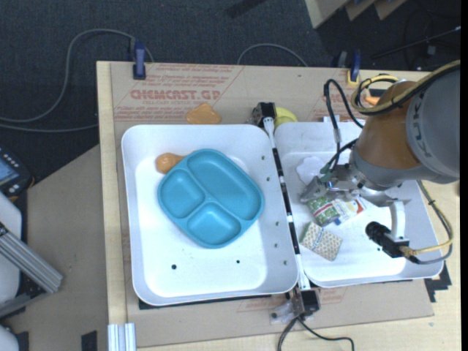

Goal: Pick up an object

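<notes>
A green-and-white packet (pixel 333 210) lies flat just below the gripper (pixel 322 187); a checkered pouch (pixel 322 240) sits further below it, tilted; crumpled white wrapper (pixel 309 170) just above.

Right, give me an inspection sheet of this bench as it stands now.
Surface: bench board with red print, bearing the left bin and right bin side by side.
Job's things: blue divided plate and an orange piece in the left bin; green-and-white packet and patterned packet in the right bin.
Clutter: orange lump and yellow object on the board behind the bins.
Grippers: pincer low over the right bin, above the packets.
Cables: black cable along the arm; grey cable on the floor.
Surroundings: dark carpet.
</notes>
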Robot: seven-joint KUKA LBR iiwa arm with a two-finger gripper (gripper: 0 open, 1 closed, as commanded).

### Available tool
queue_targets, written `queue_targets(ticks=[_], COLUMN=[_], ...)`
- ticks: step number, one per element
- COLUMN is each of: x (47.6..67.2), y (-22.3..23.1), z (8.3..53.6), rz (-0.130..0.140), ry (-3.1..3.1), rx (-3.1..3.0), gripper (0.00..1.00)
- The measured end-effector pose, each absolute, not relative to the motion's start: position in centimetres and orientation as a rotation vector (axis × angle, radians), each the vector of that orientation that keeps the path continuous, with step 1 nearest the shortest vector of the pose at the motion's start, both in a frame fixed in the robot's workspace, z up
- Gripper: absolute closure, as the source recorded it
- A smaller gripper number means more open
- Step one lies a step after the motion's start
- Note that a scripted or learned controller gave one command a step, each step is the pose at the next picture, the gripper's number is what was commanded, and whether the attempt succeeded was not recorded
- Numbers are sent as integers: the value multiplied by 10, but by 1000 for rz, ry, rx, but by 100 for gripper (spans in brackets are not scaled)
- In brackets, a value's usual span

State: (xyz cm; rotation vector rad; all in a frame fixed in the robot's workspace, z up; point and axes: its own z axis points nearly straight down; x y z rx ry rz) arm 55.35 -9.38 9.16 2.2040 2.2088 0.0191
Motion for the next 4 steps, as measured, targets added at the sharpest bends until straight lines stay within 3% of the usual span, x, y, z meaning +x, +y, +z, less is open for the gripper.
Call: queue_targets(ticks=[2,3,4], x=[519,521,536], y=[-97,-95,-17], z=[91,103,190], rz=[19,26,15], ry=[2206,2207,2229], rx=[2203,2205,2206], gripper=[0,100,100])
